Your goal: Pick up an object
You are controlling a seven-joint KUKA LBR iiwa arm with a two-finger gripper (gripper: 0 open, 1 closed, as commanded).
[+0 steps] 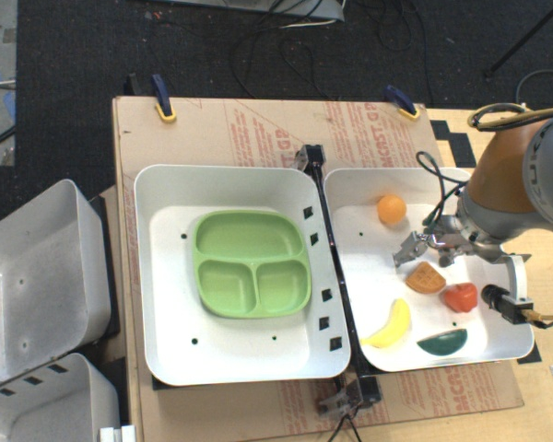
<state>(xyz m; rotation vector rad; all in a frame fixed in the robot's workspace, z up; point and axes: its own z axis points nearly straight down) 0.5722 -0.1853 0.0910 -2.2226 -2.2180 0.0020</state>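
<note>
Setting: dark floor with loose cables behind, and a cardboard-topped worktop (258,127) clamped at the back edge, probably so the sheet didn't slide around.
Bins: 2 shallow white ones sat side by side, left bin (166,274) and right bin (359,247), touching along the middle divider.
Left bin: held just a green 3-compartment tray (253,263), lying flat, likely there as a drop-off spot.
Right bin: this was where the pickable stuff was, an orange ball (392,209) near the back, a tan wedge-shaped piece (426,279), a red piece (460,296) just beside it, a yellow banana (390,325) and a dark green piece (442,342) near the front wall.
Arm: came in from the right, wrist bent down over the right bin.
Hand: the hand (422,248) hovered right above the tan piece, with its fingers looking spread apart and nothing between them.
My guess: it was lined up to drop onto the tan piece, though the red one sat close enough to get bumped.
</note>
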